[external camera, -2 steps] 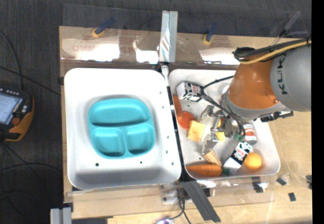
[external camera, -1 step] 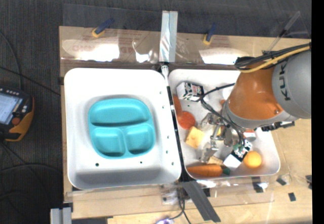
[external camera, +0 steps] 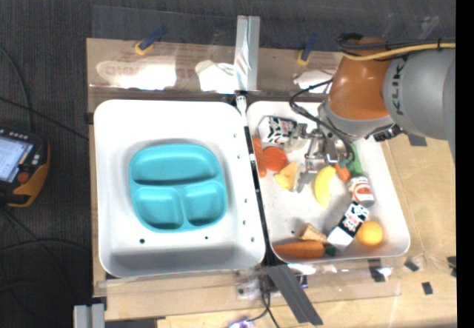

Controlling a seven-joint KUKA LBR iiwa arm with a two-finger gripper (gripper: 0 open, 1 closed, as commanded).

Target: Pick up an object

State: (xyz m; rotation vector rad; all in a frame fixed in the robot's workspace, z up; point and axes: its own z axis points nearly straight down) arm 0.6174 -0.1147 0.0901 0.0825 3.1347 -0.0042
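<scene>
The yellow banana-shaped toy [external camera: 324,185] lies in the right-hand shallow white bin [external camera: 395,204], a little right of its middle; its long axis runs nearly up and down the view, slightly tilted, the upper end toward the arm's wrist and the lower end toward the bin's near edge. The metal two-finger gripper [external camera: 317,164] of the grey arm with the orange band [external camera: 359,89] hangs over the bin just above and left of the banana's upper end, touching or almost touching it; whether it is parted or closed I cannot tell, and nothing is plainly caught in it. Near it lie a red round toy [external camera: 273,159], a pale yellow wedge [external camera: 287,175], an orange ball [external camera: 370,233] and a small red-and-white can [external camera: 361,190]; the left white bin [external camera: 111,193] holds a turquoise three-compartment tray [external camera: 178,185].
</scene>
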